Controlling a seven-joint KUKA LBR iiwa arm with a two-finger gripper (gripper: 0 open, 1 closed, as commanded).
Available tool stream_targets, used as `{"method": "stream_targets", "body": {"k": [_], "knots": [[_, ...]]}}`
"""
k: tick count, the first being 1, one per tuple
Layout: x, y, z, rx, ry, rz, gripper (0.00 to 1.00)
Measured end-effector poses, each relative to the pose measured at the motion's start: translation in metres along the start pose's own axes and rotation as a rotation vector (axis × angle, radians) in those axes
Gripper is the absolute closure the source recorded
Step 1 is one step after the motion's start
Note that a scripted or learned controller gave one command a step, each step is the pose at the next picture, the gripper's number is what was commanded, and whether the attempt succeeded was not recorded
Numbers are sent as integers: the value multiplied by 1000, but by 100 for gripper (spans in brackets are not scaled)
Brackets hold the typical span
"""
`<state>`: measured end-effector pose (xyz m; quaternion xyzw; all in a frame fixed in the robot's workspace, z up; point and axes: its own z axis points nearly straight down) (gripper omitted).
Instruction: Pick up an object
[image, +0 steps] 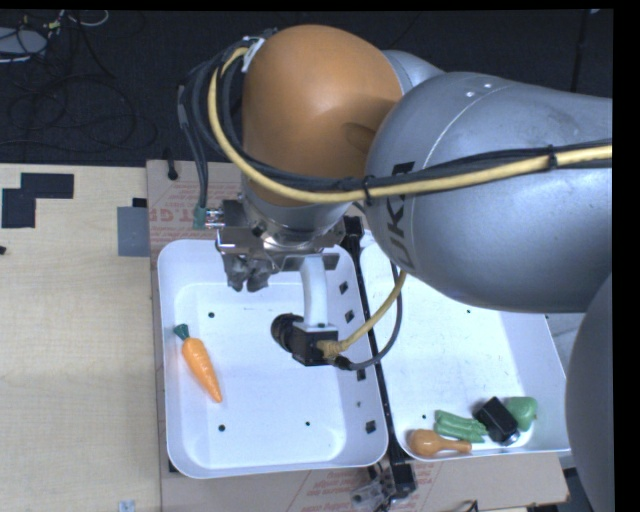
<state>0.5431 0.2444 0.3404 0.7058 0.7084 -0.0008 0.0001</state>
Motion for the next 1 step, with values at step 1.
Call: {"method": "stream_targets", "body": {"k": [1], "knots": [[-1,49,4,0,-1,4,100]]}}
